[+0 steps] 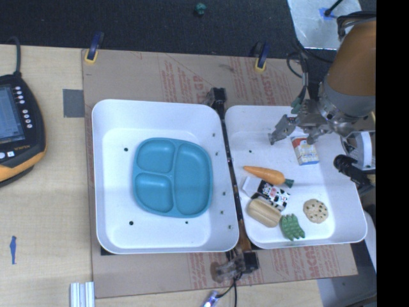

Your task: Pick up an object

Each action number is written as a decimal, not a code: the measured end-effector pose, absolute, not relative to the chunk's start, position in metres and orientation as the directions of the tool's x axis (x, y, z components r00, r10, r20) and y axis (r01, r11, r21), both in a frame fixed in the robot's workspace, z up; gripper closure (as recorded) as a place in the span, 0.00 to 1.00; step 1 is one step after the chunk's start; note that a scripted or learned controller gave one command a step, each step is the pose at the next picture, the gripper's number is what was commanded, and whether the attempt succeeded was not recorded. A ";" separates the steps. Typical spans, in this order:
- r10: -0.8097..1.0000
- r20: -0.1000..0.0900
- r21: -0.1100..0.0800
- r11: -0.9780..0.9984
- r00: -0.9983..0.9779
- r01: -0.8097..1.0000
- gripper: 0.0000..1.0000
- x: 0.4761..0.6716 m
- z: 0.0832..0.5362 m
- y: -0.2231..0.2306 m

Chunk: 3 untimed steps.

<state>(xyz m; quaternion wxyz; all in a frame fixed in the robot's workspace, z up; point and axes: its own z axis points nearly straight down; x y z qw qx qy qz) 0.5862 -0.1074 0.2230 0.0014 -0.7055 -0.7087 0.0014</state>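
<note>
Claw (295,130) spreading open, gripping nothing, hovering over right white bin (255,123) on cardboard-covered bench (160,75); arm (351,62) reaching in, wrist angling downward.

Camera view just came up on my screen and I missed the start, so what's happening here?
A grey and orange robot arm reaches over the right bin, its tool hanging open above a small carton without holding anything. A carrot, cookie and other toy foods lie nearby. The left bin holds a blue divided plate.
</note>
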 end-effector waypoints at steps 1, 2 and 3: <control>1.000 -0.001 -0.005 0.005 -0.005 1.000 0.00 0.540 0.110 -0.096; 1.000 0.000 -0.004 0.004 -0.004 1.000 0.00 0.483 0.091 -0.108; 1.000 -0.001 -0.003 0.006 -0.006 1.000 1.00 0.484 0.102 -0.109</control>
